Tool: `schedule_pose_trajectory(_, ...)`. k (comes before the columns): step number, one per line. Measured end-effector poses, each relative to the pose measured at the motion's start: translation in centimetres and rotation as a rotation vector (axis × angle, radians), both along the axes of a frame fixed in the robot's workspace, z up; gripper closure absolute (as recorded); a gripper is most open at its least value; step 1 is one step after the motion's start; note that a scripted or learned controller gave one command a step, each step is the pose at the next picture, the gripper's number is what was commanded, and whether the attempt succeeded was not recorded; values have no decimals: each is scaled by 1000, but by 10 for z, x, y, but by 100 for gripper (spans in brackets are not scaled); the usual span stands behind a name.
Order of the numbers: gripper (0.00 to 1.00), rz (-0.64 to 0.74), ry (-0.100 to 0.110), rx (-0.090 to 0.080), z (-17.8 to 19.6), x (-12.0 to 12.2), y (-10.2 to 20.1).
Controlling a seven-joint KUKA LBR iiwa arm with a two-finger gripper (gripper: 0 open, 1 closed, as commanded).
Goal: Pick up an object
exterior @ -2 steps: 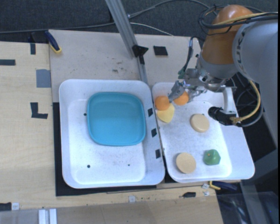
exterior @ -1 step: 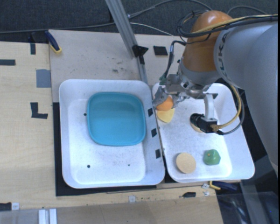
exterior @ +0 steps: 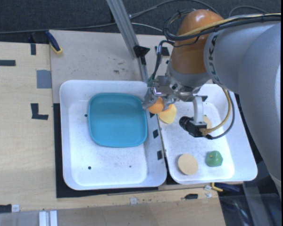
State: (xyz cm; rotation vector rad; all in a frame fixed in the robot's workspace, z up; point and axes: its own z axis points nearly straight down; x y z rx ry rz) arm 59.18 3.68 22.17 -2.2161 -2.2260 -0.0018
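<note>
The grey arm reaches in from the right, its orange band high over the right bin (exterior: pixel 240 168), wrist bent down toward the divider between the bins. The gripper (exterior: pixel 156 102) hangs at the far left corner of that bin, its fingers closed on a small orange object (exterior: pixel 155 108), a pale yellow piece (exterior: pixel 168 115) just beside it. A blue plate (exterior: pixel 117 120) lies in the left bin (exterior: pixel 73 168). A tan disc (exterior: pixel 187 164) and green object (exterior: pixel 214 158) sit near.

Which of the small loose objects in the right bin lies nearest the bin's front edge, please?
The round tan disc lies nearest; the small green object sits slightly further back.
</note>
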Motion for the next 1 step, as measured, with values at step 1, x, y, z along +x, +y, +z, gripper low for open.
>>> schedule_pose_trajectory(1,100,0,1,0,10,-7,47)
